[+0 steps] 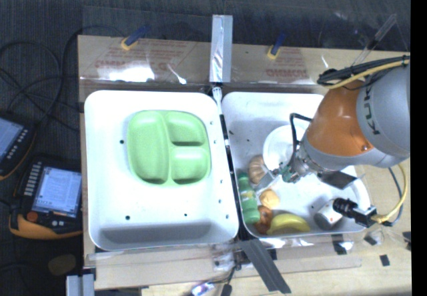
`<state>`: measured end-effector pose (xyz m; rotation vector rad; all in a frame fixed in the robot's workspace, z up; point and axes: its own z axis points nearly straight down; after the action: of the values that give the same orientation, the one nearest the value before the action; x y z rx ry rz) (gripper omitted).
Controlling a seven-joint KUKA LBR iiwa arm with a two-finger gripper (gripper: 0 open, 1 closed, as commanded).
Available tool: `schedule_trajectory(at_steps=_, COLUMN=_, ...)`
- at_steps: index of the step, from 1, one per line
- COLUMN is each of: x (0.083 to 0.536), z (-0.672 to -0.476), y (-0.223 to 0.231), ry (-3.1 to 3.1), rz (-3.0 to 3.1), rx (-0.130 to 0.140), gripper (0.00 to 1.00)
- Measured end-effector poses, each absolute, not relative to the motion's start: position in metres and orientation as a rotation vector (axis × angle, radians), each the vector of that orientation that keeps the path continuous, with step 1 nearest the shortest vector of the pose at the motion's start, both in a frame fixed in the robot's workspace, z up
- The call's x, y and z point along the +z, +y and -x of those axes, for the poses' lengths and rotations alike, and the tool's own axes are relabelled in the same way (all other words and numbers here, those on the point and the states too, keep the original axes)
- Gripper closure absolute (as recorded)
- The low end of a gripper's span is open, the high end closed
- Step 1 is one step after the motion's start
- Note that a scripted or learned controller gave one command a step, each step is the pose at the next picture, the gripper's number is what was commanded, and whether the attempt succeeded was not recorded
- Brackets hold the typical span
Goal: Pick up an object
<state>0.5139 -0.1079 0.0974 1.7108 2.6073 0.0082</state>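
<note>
1. Over the right bin [313, 103] we see the arm [373, 121] reaching in from the right, its grey body high at the edge and the orange band [337, 129] angled down and to the left toward the bin floor.
2. We find the wrist tilted, so the gripper [287, 172] points down-left and sits low over the middle of the right bin, just beside a white round dish [279, 145] that lies under the wrist.
3. We cannot tell how far apart the gripper's tips stand; they are small and dark against the clutter, and we see no object between them.
4. We count the pickable objects along the left and front of the right bin: a tan rounded piece [257, 169] just left of the gripper, a green item [245, 196] against the bin's left wall, an orange-brown lump [268, 199] below the gripper, and a yellow banana [288, 223] lying flat near the front wall.
5. We also note a small grey-and-red object [325, 217] near the front right of that bin, beside a black fitting [348, 208].
6. We see the left bin [100, 175] holding a green divided tray [168, 146], lying flat and well apart from the arm.
</note>
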Motion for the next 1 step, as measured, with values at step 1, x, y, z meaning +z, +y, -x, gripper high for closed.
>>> schedule_trajectory(at_steps=1, x=0.1059, z=-0.5145, y=-0.1058, ry=2.612, rz=-1.711, rx=0.014, gripper=1.00)
